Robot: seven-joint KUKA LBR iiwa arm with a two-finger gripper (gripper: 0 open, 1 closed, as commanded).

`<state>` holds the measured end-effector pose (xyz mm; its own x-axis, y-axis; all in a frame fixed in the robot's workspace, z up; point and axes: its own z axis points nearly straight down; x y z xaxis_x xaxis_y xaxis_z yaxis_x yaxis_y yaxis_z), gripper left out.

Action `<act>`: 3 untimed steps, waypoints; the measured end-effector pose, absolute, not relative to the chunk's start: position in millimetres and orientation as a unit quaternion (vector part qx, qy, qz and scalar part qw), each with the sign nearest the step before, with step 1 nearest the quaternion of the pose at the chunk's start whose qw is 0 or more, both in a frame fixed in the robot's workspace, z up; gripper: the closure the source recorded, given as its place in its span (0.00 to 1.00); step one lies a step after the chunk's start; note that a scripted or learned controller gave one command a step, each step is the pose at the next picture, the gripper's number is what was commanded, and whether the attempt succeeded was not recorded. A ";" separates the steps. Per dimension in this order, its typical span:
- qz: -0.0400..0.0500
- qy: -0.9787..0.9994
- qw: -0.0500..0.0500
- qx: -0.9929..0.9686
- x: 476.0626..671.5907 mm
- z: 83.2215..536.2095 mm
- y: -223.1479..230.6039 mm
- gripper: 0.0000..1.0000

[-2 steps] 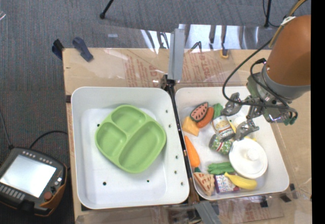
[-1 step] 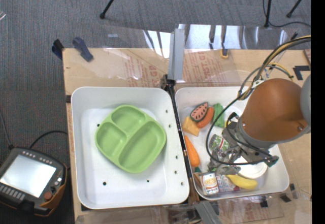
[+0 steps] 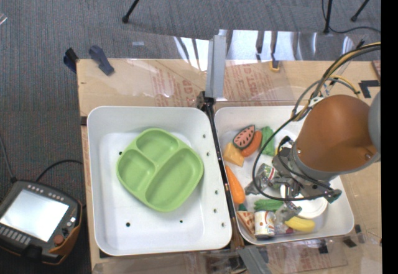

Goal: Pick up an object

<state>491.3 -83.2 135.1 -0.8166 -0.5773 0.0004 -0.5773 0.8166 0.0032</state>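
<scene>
- Gripper (image 3: 287,203) low in right bin (image 3: 346,224), over the pile at its front edge; finger spread — cannot tell.
- Banana (image 3: 303,224), can (image 3: 265,223), pizza slice (image 3: 247,222) along that front edge.
- Carrot (image 3: 234,184) by left wall.
- Green plate (image 3: 160,169) mid left bin (image 3: 107,229).

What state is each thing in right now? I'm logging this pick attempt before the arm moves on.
gripper: low in the right bin, among the toys; grasp unclear.
green divided plate: flat in the left bin.
carrot: lying by the right bin's left wall.
banana: lying near the front.
can: on its side.
</scene>
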 end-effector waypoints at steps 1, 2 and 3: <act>0.000 -0.959 -0.002 0.282 556.4 93.9 -93.3 0.00; 0.001 -0.964 -0.007 0.266 549.3 93.6 -97.8 0.00; 0.000 -0.963 -0.005 0.268 549.7 103.5 -96.0 1.00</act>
